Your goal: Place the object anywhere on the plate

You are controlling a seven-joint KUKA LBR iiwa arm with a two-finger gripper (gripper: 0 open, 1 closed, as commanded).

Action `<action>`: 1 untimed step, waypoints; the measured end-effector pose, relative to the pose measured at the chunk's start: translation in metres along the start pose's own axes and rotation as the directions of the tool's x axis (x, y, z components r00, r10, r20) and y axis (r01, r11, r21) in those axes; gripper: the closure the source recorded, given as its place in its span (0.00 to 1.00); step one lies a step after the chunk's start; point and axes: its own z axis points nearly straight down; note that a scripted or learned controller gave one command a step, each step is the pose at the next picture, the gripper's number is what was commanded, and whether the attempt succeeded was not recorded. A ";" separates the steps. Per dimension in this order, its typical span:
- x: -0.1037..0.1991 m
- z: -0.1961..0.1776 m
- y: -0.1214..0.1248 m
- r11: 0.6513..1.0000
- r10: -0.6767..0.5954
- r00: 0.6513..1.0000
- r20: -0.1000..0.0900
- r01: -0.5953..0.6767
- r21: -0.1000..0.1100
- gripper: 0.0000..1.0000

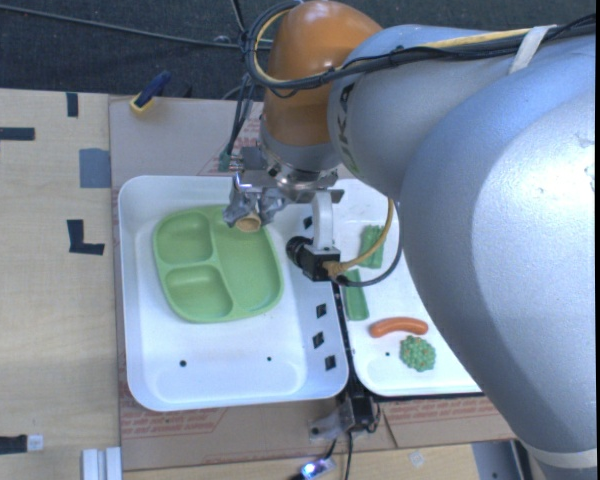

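A small round tan object (247,222), like a short cylinder seen end-on, sits right at the tips of the gripper (248,211), pinched between the two metal fingers, which close on its sides. What the object really is stays hard to make out, since it is small and partly covered by the fingers. It hangs over the upper right corner of the green plate (216,265), just beyond the fingertips toward the bin's middle; whether it touches the plate cannot be told. The plate has three compartments and lies tilted in the left white bin (220,378), below and to the left of the fingers. To the right of the fingers, past the wall between the bins, the right white bin (385,376) holds a green stick-shaped piece (371,247), another green strip (355,301), an orange sausage-like item (398,326) and a green bumpy clump (417,353). The big grey arm (500,198) covers much of this bin, so its far side is hidden.
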 end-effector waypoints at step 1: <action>-0.019 0.002 -0.012 1.000 0.007 1.000 0.004 -0.007 0.004 1.00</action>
